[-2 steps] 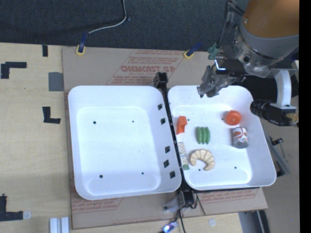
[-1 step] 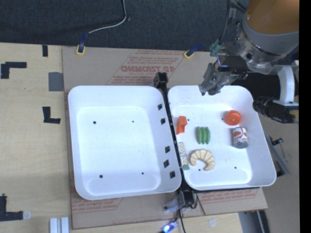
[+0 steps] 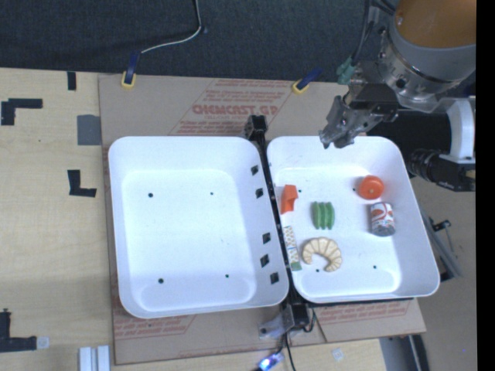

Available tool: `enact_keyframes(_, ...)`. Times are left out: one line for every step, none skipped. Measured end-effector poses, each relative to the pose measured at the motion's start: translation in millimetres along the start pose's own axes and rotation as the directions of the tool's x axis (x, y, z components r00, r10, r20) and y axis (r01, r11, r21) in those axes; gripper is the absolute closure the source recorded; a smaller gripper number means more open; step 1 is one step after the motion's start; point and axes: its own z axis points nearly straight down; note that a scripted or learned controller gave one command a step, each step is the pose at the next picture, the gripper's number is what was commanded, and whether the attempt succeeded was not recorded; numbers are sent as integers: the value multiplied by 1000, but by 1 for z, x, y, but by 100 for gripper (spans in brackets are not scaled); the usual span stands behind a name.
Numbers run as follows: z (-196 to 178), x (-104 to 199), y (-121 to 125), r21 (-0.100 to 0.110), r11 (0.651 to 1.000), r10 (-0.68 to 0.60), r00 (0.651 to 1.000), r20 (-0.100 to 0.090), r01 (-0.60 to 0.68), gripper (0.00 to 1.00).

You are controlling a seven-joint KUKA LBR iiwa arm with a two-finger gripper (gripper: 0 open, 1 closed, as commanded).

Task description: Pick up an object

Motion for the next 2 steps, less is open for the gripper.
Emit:
enact_keyframes(-10,0,0,1,1000,0,1000,1,0,100)
enact_keyframes(184,13,14,15,1000,2,1000,-2,-2,100)
